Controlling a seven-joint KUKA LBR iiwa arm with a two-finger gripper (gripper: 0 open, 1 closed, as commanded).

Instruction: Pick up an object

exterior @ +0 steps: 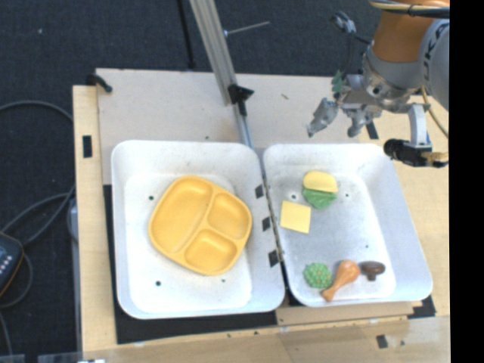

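Observation:
My gripper (338,122) hangs above the far edge of the right bin (401,218), with its fingers spread open and nothing between them. Below it in that bin lie a yellow and green toy (320,189) and a flat yellow square (296,217). Toward the front of the same bin sit a green broccoli piece (317,275), a tan drumstick (341,278) and a small brown mushroom (372,269). All of them rest on the bin floor, apart from the gripper.
A yellow divided plate (200,224) lies in the left bin (128,203). A slanted metal post (219,51) rises from behind the joint between the bins. Bare bench board (166,104) stretches behind both bins.

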